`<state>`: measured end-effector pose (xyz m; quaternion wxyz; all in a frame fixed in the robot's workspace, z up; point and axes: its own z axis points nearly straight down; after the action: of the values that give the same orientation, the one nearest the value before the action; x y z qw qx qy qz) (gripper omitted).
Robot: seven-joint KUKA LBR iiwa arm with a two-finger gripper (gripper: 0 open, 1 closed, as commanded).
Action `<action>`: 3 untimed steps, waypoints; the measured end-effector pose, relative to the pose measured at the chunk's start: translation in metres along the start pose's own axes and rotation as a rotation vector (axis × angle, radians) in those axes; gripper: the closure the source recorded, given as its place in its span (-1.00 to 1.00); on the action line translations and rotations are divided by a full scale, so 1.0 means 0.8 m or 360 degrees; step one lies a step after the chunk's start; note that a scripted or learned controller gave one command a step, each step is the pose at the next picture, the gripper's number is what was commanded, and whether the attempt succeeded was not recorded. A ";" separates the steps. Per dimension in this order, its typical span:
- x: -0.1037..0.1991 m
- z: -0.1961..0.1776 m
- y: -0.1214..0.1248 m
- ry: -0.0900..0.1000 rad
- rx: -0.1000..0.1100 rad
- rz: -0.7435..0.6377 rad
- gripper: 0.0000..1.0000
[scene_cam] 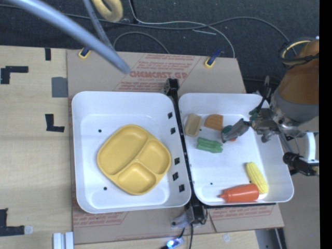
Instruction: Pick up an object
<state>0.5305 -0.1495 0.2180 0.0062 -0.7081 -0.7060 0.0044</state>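
Pickup not done yet, nothing lifted so far.
Gripper [234, 130] is seen low in the right bin [236, 167], beside the green piece [209, 145]; finger state can't be told, no object is seen held.

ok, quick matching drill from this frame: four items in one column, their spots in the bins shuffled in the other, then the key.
Items:
1. yellow divided plate
2. corn cob
3. green vegetable
4. orange-red carrot

Places:
A. right bin, along the near edge
B. left bin, middle
C. right bin, near the right wall, just above the carrot
D. right bin, left part, below the tan and orange pieces

Pairs: 1-B, 2-C, 3-D, 4-A
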 end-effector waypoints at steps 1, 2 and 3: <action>0.001 -0.009 0.003 -0.0004 -0.0021 -0.0006 -1.00; 0.006 0.063 -0.007 -0.0003 -0.0016 -0.0005 -1.00; 0.004 0.120 -0.015 -0.0003 -0.0014 -0.0005 -1.00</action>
<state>0.5172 -0.1461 0.1218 0.0023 -0.7071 -0.7071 0.0019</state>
